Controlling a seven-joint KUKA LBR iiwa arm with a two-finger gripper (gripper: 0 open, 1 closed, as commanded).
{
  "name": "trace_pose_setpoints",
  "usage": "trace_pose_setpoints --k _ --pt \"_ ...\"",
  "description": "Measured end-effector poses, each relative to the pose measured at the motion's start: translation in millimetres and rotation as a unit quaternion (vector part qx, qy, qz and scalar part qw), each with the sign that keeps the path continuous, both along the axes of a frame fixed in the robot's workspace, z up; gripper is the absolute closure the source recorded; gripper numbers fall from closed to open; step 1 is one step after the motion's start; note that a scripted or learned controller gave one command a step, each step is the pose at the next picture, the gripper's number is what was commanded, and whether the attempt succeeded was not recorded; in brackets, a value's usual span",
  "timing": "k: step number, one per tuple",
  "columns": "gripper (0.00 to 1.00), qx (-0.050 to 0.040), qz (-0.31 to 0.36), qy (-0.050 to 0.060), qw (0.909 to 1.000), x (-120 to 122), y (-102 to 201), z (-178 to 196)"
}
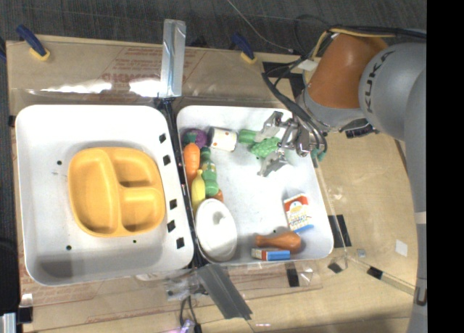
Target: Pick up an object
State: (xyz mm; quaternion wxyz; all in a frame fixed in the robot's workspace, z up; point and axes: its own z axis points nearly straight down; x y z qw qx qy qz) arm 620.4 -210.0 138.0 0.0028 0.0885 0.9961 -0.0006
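My gripper (272, 144) is low in the upper right part of the right bin (246, 201). Its two metal fingers (275, 120) stand spread apart. A green toy (261, 145) lies on the bin floor between them, and I cannot tell whether they touch it. Other pickable items lie in this bin: a carrot (191, 158), a purple grape bunch (194, 138), a white block (223, 138), a small carton (297, 212) and a brown drumstick (279, 240).
The left bin (43, 136) holds a yellow divided tray (116, 190). Along the right bin's left wall sit a green item (209, 177), a yellow fruit (197, 191) and a white cup (216, 227). A small flat box (270, 254) lies by the front wall.
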Motion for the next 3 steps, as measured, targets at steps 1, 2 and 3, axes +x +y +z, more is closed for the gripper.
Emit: trace_pose_setpoints --k 1,2,3 --pt "0.0 0.0009 -0.071 0.001 0.9975 -107.8 0.9 -45.4" --pt "0.0 0.0001 -0.059 -0.002 0.9983 -135.4 1.3 -43.6" --pt "0.0 0.0008 -0.12 0.001 0.9928 -75.8 0.1 12.0"
